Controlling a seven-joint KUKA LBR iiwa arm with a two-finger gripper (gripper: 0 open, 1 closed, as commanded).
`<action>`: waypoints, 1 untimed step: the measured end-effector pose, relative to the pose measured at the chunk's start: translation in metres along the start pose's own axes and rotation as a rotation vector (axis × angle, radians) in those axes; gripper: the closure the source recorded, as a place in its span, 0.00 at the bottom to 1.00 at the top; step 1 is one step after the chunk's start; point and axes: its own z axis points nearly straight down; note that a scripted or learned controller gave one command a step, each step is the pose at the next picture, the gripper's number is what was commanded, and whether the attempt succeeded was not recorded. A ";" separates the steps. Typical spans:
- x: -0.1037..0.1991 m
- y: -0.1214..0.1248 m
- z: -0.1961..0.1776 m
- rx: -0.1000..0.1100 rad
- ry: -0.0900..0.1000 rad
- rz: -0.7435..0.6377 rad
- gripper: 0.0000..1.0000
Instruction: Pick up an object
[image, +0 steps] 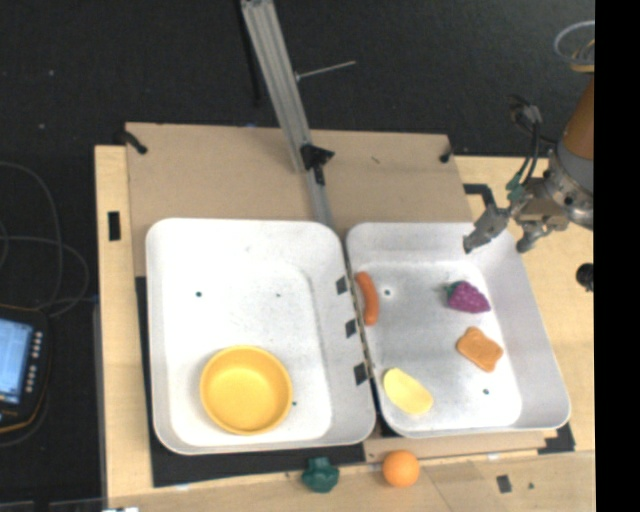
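In the right bin (520, 405) lie a purple bunch of grapes (467, 296), an orange block (480, 349), a pale yellow piece (407, 391) and an orange sausage shape (368, 298) by the left wall. My gripper (506, 230) hangs over the bin's upper right corner, above and to the right of the grapes. Its two fingers (480, 231) are spread apart with nothing between them. The left bin (170, 250) holds a yellow bowl (245, 389).
An orange ball (401, 468) and a small green object (320, 474) rest on the bench in front of the bins. A grey metal pole (285, 95) slants up from between the bins. A tablet (15, 365) sits at the far left.
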 end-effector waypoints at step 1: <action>0.000 0.000 0.000 0.000 -0.001 0.000 0.00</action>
